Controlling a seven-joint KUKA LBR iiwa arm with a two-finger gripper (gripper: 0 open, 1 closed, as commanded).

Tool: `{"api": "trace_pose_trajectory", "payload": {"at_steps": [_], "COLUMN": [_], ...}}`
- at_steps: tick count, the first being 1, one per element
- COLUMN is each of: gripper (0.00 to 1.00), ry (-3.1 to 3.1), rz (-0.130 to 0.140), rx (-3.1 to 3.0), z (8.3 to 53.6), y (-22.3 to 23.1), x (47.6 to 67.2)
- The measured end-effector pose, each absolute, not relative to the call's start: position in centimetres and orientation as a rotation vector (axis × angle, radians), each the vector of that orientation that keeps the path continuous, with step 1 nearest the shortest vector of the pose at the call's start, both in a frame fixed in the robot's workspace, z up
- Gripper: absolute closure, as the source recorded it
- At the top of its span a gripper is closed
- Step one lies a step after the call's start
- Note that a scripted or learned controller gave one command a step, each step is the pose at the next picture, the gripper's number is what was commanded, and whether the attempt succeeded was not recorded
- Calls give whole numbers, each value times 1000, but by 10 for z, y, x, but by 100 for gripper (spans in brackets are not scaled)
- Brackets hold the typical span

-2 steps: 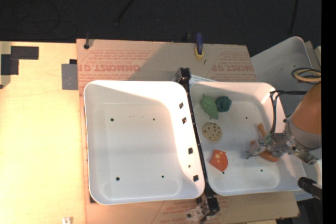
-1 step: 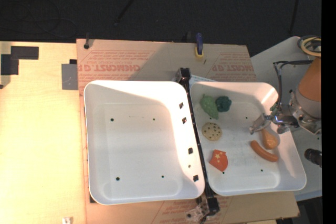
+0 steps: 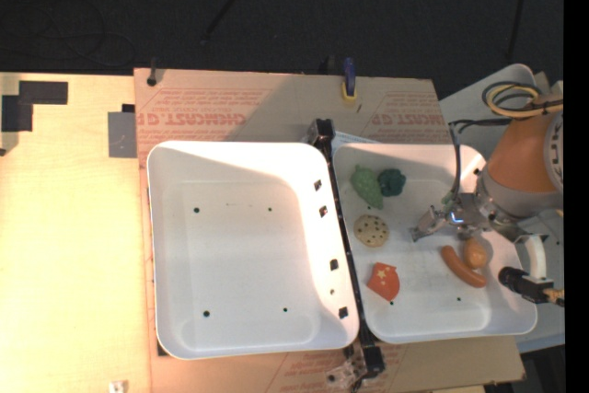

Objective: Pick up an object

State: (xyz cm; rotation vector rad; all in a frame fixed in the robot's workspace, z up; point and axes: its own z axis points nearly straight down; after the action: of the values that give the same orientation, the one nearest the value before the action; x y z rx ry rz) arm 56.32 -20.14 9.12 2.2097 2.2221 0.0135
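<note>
At the lower right of the frame, in the right bin (image 3: 433,327), an orange sausage-shaped piece (image 3: 463,266) lies just beside a small tan lump (image 3: 477,250), right under my gripper (image 3: 457,219); whether it is open I cannot tell; I judge a straight descent best, centred on one item; the red piece (image 3: 385,281), the dotted disc (image 3: 371,230) and the green pieces (image 3: 377,183) sit well left, unobstructing.
</note>
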Motion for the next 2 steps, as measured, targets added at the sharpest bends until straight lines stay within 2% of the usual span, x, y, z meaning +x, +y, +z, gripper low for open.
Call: {"api": "trace_pose_trajectory", "payload": {"at_steps": [1, 2], "gripper": [0, 0], "ry": [2219, 2223], "rz": [3, 8], "rx": [2217, 2216], "z": [135, 90], "y": [-213, -211], "x": [599, 587]}}
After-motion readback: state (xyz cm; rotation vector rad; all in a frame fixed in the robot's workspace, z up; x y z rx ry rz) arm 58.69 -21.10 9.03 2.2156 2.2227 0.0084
